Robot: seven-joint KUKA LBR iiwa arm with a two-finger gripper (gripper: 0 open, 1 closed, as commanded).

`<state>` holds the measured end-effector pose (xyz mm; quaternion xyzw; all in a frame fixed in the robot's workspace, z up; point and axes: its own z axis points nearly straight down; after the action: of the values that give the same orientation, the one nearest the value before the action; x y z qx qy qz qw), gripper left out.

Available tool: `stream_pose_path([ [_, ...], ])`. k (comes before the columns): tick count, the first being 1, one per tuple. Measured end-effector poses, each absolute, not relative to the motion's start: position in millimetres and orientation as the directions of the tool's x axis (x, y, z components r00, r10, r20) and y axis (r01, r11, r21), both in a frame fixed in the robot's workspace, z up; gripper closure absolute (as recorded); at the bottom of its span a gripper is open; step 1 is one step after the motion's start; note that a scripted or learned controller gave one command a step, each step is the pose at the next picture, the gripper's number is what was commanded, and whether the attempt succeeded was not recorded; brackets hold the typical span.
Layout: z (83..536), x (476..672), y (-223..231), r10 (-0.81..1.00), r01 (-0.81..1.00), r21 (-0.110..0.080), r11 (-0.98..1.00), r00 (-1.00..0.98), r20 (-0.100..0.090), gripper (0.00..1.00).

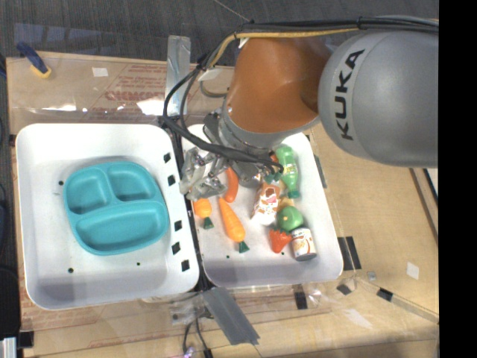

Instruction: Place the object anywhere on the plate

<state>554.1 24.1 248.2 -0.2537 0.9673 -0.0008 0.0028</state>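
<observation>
Two white bins sit side by side on the bench. Left bin [30, 200] holds a teal plate [113, 206] w/ three compartments, nothing on it. Right bin [328, 252] holds toy food: two carrots [232, 222] near its left wall, a green veg [290, 217], a strawberry [279, 239], a small can [302, 245], plus a packet [266, 202]. Gripper [203, 176] hangs over the right bin's upper-left, just above the carrots; can't tell how the jaws stand, nothing seen gripped.

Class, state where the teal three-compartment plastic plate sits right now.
The teal three-compartment plate lies in the left white bin, across the divider from the toy carrot in the right bin.
</observation>
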Motion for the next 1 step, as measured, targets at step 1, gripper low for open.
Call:
stream_pose_path([
  [1, 261.5, 539.3, 99.6, -0.364, -0.364, 0.0, 0.931, -0.931, -0.005, 1.0],
])
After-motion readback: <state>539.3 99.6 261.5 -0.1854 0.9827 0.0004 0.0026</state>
